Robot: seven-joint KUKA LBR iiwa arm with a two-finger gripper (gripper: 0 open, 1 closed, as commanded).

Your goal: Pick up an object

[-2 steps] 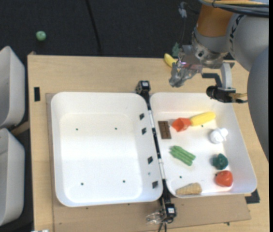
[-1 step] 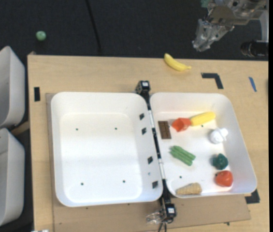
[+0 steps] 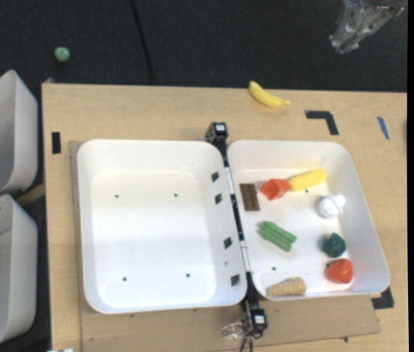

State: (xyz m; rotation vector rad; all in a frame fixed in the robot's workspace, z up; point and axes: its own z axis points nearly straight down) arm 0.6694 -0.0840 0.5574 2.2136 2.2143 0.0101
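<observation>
Wooden bench (image 3: 155, 116) carried your two bins. Nearest in the right bin (image 3: 360, 174) lay a cone (image 3: 286, 287), then tomato (image 3: 340, 270), beans (image 3: 276, 235), corn (image 3: 307, 180), all reachable. Your gripper (image 3: 357, 24) hung far above; its grip state I could not tell.

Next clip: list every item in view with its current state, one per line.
gripper: raised beyond the bench, holding nothing visible
banana: lying on the bench, outside the bins
corn cob: lying in the right bin, touching the orange piece
green pod: lying flat in the right bin
red tomato: resting near the bin's corner
</observation>
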